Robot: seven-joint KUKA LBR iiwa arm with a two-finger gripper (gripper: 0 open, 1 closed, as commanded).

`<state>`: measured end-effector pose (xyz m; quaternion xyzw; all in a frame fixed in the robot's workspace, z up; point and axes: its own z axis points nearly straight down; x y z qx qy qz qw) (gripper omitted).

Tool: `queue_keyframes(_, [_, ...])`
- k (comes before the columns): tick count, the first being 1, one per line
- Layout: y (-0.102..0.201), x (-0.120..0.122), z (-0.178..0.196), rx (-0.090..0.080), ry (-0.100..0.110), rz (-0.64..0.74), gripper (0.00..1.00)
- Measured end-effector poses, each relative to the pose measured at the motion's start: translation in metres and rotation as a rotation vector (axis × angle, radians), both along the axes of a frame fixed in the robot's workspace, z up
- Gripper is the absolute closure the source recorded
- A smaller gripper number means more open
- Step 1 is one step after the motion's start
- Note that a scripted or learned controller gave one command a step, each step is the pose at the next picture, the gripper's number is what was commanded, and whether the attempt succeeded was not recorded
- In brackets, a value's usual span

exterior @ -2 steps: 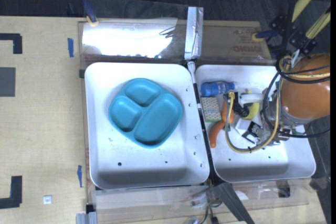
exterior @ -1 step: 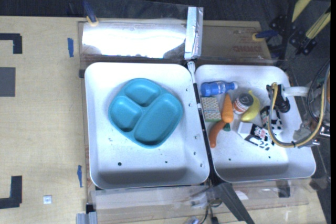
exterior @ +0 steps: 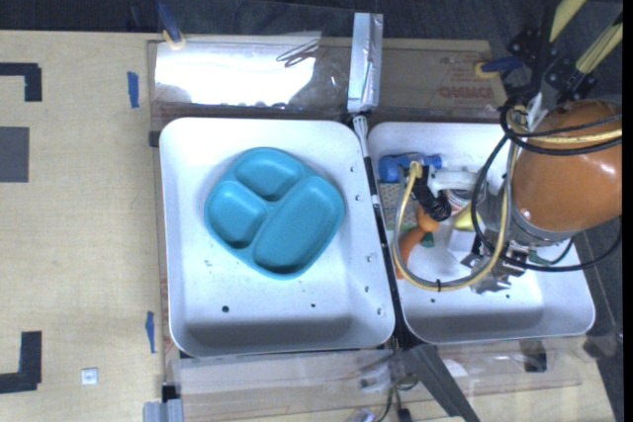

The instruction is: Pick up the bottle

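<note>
My gripper (exterior: 492,270) is low over the right bin (exterior: 564,311), near its front middle, under the orange band of the arm. A blue and white thing (exterior: 427,167), possibly the bottle, lies at the back left of that bin, but its shape is partly hidden by the cable. It is well to the left of the gripper and further back, apart from it. I see nothing held at the gripper.
A blue divided plate (exterior: 275,210) lies in the middle of the left bin (exterior: 198,311). A small orange thing (exterior: 427,221) and a pale yellow piece (exterior: 463,222) sit in the right bin, left of the gripper. The arm covers that bin's right half.
</note>
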<state>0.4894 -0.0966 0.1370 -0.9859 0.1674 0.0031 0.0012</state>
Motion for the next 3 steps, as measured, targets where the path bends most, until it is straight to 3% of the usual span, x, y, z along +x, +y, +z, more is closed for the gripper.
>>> queue_keyframes(1, [-0.051,0.006,0.111,0.002,-0.008,0.138,1.00])
queue_keyframes(2, [-0.011,-0.002,-0.011,0.001,0.000,0.116,1.00])
queue_keyframes(3, [-0.011,0.001,0.210,0.002,-0.008,0.095,1.00])
